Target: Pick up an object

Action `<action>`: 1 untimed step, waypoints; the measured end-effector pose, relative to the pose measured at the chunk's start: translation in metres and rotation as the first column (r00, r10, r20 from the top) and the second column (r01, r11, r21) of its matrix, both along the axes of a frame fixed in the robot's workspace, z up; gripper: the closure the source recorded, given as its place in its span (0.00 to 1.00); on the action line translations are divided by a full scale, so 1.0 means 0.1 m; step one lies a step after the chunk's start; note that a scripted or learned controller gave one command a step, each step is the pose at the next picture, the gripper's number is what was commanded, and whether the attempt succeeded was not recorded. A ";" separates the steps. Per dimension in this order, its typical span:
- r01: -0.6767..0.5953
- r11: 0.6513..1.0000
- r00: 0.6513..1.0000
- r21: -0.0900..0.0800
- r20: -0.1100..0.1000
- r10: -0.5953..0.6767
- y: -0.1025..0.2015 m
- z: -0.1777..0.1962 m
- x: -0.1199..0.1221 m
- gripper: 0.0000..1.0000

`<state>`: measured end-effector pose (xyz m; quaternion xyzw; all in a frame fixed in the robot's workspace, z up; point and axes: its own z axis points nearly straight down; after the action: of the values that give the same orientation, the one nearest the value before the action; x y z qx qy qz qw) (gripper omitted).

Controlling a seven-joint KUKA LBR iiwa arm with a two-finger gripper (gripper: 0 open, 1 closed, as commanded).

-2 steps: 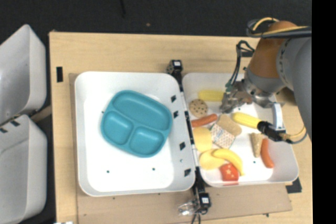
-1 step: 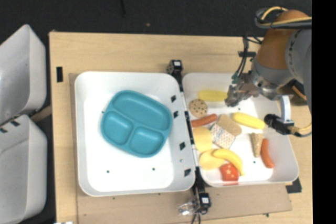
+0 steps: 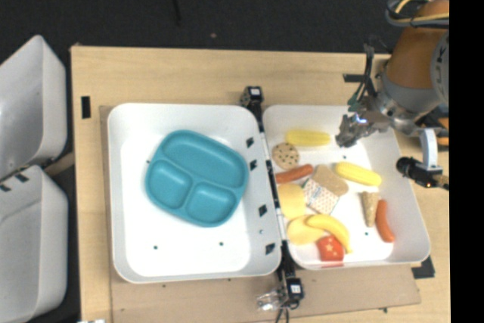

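I hang over the right bin (image 3: 408, 234), beside the corn cob (image 3: 308, 138), my jaws' state impossible to tell.

Bins (image 3: 121, 163) two; tray (image 3: 197, 178) one; sausages (image 3: 293, 175) two.

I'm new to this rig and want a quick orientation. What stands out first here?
A bright blue divided plate lies alone in the left bin. The right bin is crowded with toy food, yellow bananas and red sausages among them, with the hand over its far edge.
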<state>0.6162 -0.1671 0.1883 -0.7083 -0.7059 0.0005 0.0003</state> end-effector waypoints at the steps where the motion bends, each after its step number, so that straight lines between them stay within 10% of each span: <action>1: -0.007 1.000 1.000 0.000 0.000 0.007 -0.02 0.49 0.01 1.00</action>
<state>0.6173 -0.1689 0.2377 -0.7059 -0.7083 0.0005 0.0001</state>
